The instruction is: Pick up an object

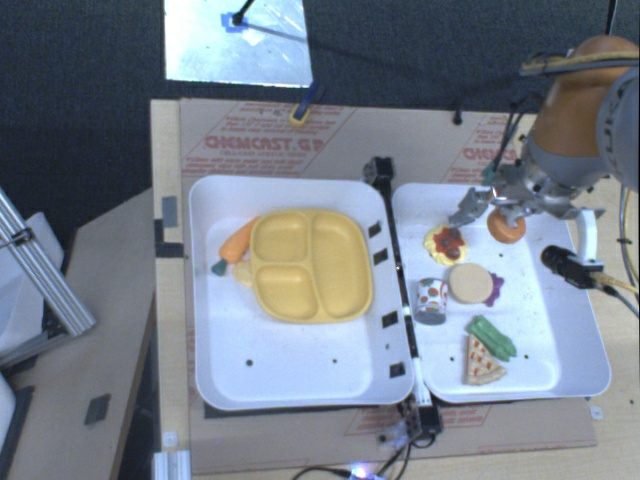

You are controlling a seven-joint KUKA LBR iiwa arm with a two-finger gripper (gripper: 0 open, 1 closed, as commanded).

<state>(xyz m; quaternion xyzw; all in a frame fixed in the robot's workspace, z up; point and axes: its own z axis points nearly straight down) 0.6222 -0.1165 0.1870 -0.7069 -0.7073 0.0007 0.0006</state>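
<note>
The right bin (570,368) holds several toy foods. They are an orange round piece (507,228), a yellow piece with a red blob (446,244), a tan disc on purple (472,284), a small patterned can (431,300), a green pod (492,336) and a pizza slice (482,362). My gripper (498,211) hangs over that bin's far part, open, with its fingers spread. The left finger (467,209) points toward the yellow piece. The orange piece lies just below the gripper and nothing is held.
The left bin (215,368) carries a yellow divided plate (305,266) with a toy carrot (237,240) at its left edge. A black divider (395,268) runs between the bins. A black cylinder on a cable (566,264) sits over the right bin's right side.
</note>
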